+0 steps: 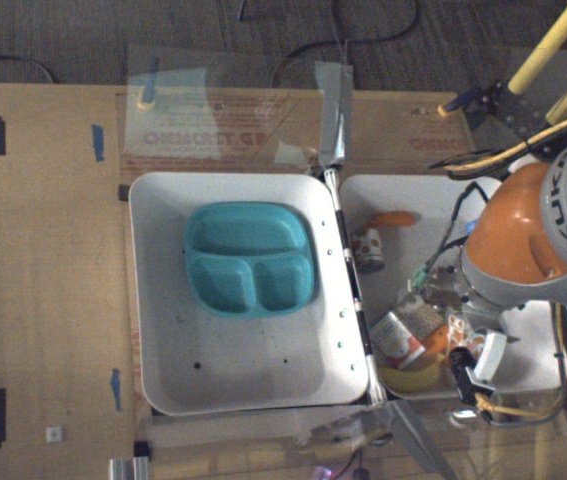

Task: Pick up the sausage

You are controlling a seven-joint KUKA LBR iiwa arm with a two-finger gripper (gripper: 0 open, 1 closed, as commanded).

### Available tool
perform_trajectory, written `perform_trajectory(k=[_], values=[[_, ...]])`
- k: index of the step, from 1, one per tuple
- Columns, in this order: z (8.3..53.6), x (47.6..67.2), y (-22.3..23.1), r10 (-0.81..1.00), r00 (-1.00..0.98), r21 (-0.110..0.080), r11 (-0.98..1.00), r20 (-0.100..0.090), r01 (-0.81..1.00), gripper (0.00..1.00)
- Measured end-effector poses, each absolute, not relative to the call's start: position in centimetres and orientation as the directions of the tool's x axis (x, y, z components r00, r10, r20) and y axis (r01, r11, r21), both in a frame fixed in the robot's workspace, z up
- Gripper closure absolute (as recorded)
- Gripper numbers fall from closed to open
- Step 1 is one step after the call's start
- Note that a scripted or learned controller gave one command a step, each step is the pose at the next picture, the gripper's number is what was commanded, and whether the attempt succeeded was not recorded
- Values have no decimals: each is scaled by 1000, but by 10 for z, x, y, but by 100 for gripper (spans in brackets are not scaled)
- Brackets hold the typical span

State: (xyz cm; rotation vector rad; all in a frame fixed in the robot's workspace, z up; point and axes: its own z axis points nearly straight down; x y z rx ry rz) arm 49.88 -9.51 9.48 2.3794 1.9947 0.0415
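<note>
**Ana:** Where was the arm (533,243) at that moment?

**Ben:** It reached in from the right and hung over the right bin (548,373), its orange band sitting above the bin's middle. The wrist pointed down toward the near part of that bin, over a cluster of objects.

**Ana:** And the gripper (433,318)? Open or closed?

**Ben:** I could not tell. It was buried among the clutter and partly covered by the wrist and cables, so nothing clear showed of how it stood or whether it had hold of anything.

**Ana:** Did you spot the sausage?

**Ben:** Not with certainty. An orange-red elongated piece (397,219) lay near the far wall of the right bin, well apart from the gripper, and it may have been the sausage. I could not confirm that.

**Ana:** What else lay in that bin?

**Ben:** A small can (368,249) stood just beside the divider, near the orange-red piece. Another labelled can (399,336) lay tilted close to the wrist, and a yellow banana-like shape (411,377) rested against the near wall below it.

**Ana:** And the left bin (163,348)?

**Ben:** It held a teal divided tray (250,257) with three compartments, set toward the far half. Both bins sat side by side on the desk (43,298).
</note>
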Motion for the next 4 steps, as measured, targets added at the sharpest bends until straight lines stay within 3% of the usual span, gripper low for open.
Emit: perform_trajectory(k=[1,2,3,4], values=[[88,585,-108,905,426,8,-426,0,905,0],[88,649,-95,846,534,-24,-534,-15,845,0],[99,653,-91,848,529,-6,-529,-8,848,100],[89,621,-96,501,865,3,-865,4,501,100]])
